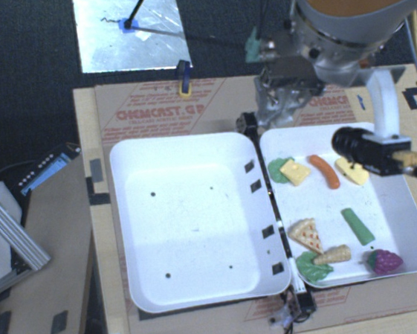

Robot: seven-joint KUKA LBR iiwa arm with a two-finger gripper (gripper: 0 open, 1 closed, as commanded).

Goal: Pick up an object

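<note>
Gripper [284,95], jaw state indeterminable, sits above the right bin [412,214], beside red "CHEMCAST GP" lettering [153,113].

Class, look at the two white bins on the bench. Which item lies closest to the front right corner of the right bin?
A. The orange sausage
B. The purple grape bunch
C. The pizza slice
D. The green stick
B. The purple grape bunch sits by the front right corner of the right bin, while the green stick, pizza slice and orange sausage all lie farther from that corner.
</note>
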